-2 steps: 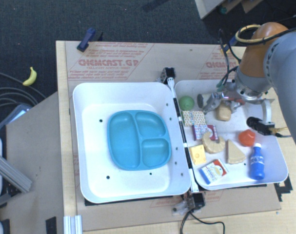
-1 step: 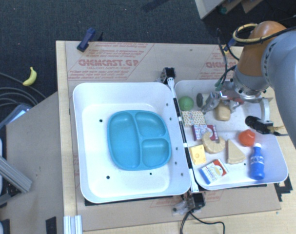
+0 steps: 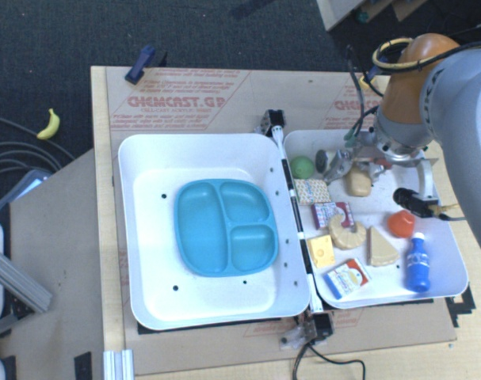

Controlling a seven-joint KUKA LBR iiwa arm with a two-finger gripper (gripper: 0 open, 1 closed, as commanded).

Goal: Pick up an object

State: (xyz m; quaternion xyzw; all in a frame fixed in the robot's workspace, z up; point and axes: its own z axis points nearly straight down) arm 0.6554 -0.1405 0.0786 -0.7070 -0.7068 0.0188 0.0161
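Note:
My gripper (image 3: 340, 163) hangs low over the back of the right bin (image 3: 454, 271), at the end of the grey arm with its orange band (image 3: 418, 52). Just to its left lies a green ball (image 3: 303, 166). A tan, potato-like lump (image 3: 357, 184) sits directly in front of it, close to the tool. Further forward lie a red tomato (image 3: 400, 223), a blue bottle (image 3: 417, 264), a pale bread wedge (image 3: 381, 248), a yellow cheese square (image 3: 322, 252), a round biscuit (image 3: 347, 233), a patterned cracker (image 3: 312, 190) and a small carton (image 3: 345, 278).
The left bin (image 3: 141, 172) holds a blue divided plate (image 3: 226, 226). A hinged divider (image 3: 292, 212) runs between the two bins. Black cables (image 3: 359, 74) trail behind the right bin near the arm. Cardboard lies under both bins.

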